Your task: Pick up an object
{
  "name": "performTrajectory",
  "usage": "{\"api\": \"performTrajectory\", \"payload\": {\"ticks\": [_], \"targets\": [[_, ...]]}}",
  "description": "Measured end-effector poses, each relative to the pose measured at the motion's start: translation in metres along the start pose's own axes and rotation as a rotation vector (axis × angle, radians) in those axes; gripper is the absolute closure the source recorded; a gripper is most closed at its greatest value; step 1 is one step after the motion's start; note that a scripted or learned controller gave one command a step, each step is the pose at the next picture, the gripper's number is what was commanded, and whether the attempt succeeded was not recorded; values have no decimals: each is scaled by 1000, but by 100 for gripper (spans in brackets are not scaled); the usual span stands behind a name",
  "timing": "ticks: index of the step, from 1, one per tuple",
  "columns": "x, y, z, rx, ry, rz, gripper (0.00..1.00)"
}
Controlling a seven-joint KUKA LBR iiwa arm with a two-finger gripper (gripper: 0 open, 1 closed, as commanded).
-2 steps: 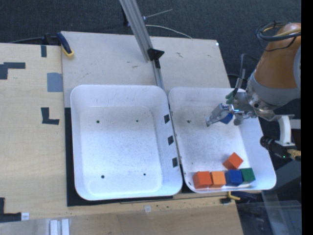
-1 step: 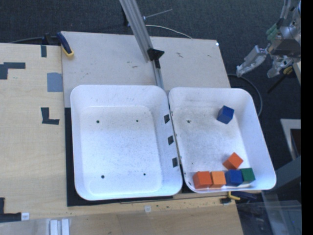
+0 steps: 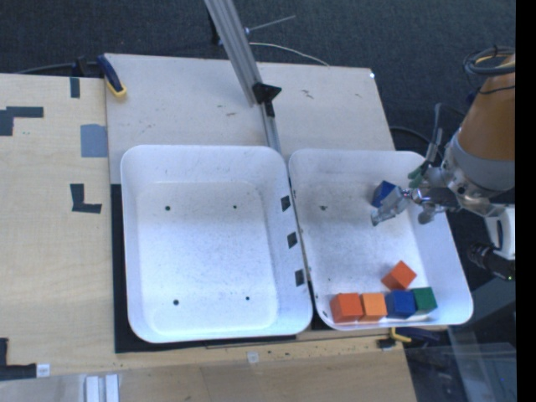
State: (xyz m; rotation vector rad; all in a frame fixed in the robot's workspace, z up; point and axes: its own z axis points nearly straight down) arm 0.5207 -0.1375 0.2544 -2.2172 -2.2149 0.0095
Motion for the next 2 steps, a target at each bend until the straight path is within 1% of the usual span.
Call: {"api": "performTrajectory", "payload": {"ticks": [1,2], "targets": [[-2,-6,-8,-8,-1,-3,0],[-39,39,144,-2,-1,-2,0]]}}
